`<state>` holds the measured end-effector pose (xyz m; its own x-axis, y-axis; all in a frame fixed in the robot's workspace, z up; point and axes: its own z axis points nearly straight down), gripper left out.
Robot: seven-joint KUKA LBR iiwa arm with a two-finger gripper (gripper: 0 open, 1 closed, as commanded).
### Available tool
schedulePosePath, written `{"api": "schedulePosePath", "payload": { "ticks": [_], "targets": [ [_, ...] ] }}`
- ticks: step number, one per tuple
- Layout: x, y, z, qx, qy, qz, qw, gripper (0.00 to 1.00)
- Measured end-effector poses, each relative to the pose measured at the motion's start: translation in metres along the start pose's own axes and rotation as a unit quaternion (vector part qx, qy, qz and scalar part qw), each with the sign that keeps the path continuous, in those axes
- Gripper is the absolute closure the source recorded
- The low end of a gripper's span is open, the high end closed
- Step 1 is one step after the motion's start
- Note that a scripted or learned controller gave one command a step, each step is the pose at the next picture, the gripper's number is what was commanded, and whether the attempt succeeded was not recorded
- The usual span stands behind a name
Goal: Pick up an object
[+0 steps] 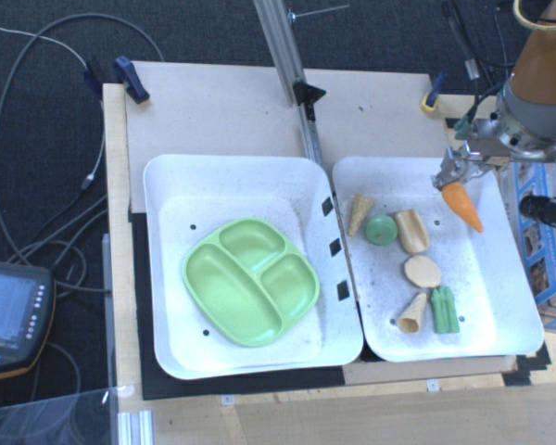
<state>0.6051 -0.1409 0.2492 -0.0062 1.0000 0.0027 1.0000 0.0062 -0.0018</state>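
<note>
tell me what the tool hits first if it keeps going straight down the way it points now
Most likely the orange carrot, which lies right under the tool at the right bin's upper right. Whether they already touch is unclear from this slanted view.

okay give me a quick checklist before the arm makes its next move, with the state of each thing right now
1. Gripper over the right bin: ok, at its upper right corner.
2. Carrot in the grip: cannot tell; its top end sits right at the gripper, but the hold itself is hidden.
3. Carrot apart from other pieces: ok, nothing touches it.
4. Green ball steady: not ok to assume; it lies pressed between a cone and a tan piece.
5. Left bin ready as a drop spot: ok, it holds a green plate lying flat.
</note>
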Motion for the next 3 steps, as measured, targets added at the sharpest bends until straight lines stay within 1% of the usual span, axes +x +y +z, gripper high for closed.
{"api": "schedulePosePath", "payload": {
  "ticks": [1, 2, 3],
  "targets": [
    [0.048, 0.004, -0.003, 0.0, 0.0, 0.0, 1.0, 1.0],
    [0.107, 0.022, -0.005, -0.002, 0.0, -0.001, 1.0, 1.0],
    [0.166, 0.025, 0.009, 0.001, 0.0, 0.0, 1.0, 1.0]
  ]
}}
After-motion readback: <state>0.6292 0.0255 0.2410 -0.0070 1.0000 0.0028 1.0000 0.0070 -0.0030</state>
